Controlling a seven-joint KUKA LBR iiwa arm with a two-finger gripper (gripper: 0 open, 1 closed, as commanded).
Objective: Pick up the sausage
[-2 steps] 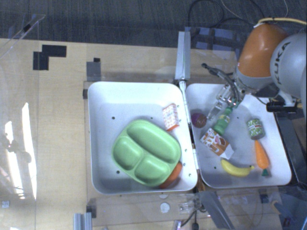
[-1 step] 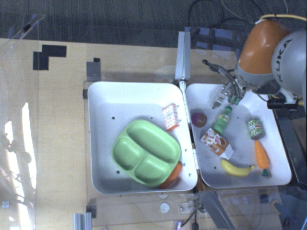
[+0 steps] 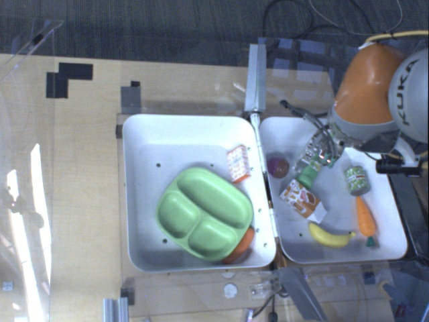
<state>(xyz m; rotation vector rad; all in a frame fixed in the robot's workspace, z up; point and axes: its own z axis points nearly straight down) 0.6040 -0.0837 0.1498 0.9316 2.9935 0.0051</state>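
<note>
My pincer (image 3: pixel 320 154), grip state not determinable, hangs toward the far edge of the right bin (image 3: pixel 400 240); the sausage (image 3: pixel 242 242) lies well apart, half under the green plate (image 3: pixel 201 213) at the near edge of the left bin (image 3: pixel 137 180).

Left bin (image 3: pixel 141 200): upper and left floor lie open; a green divided plastic tray (image 3: pixel 204 213) fills the lower middle.
Right bin (image 3: pixel 395 247): crowded by a small green bottle (image 3: pixel 308 176), orange carton (image 3: pixel 298 198), yellow banana (image 3: pixel 330 235), orange carrot (image 3: pixel 364 218) and green can (image 3: pixel 356 179); upper-left corner open.
</note>
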